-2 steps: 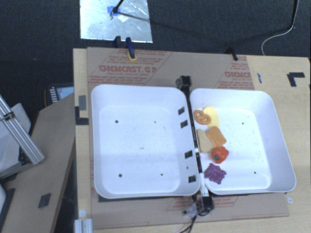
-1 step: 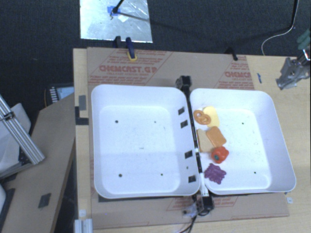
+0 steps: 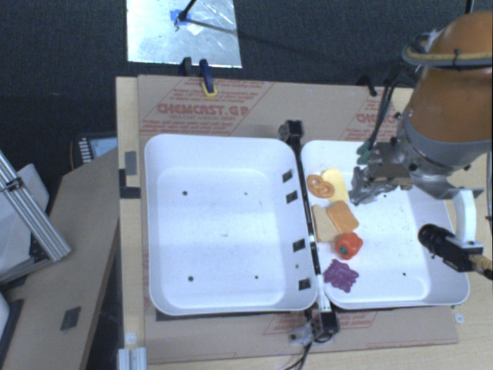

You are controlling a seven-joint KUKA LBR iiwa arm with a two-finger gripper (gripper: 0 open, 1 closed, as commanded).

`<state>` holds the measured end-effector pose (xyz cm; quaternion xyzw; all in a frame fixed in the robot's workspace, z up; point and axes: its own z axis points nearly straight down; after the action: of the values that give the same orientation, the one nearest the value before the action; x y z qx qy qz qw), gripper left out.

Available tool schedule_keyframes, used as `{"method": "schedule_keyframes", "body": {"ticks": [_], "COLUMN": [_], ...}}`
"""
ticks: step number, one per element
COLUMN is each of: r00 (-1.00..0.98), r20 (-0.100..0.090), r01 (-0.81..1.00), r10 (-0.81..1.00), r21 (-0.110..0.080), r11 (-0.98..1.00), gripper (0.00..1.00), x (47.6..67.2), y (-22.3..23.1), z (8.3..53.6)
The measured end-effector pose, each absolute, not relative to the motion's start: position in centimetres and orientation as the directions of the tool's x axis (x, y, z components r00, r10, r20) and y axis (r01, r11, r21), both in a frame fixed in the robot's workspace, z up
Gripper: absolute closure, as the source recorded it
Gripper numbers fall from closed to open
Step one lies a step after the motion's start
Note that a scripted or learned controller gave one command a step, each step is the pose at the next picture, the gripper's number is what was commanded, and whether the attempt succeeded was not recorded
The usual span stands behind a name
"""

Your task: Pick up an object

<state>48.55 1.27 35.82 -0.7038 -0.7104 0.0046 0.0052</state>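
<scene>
Two white bins side by side on a bench: left bin (image 3: 223, 230), right bin (image 3: 400, 268). Pick not yet accomplished, judging by the layout: all five small items lying on the floor of the right bin, clustered along its left wall, nothing lifted. From top to bottom: orange ring-shaped piece (image 3: 316, 185) touching a pale yellow piece (image 3: 335, 182); tan block (image 3: 342, 218) just below; red pepper-like toy (image 3: 348, 244) near the block's lower end; purple grape-like cluster (image 3: 340, 275) lowest, near the bin's front. Gripper (image 3: 368, 185) hanging over the right bin, just right of the yellow piece and above the tan block, nothing visible in its grasp; whether spread or pressed together, impossible to tell at this angle. Grey arm with orange band (image 3: 454, 48) reaching in from the right, wrist pointing down and leftward toward the cluster. Remaining, by estimate: descent onto one item, closure, lift.
</scene>
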Motion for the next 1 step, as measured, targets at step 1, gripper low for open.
{"method": "schedule_keyframes", "body": {"ticks": [1], "r00": [-0.007], "r20": [0.002], "r01": [1.000], "r10": [1.000], "r21": [0.014], "r11": [0.007], "gripper": [1.00], "x": [48.72], "y": [3.87], "z": [47.34]}}
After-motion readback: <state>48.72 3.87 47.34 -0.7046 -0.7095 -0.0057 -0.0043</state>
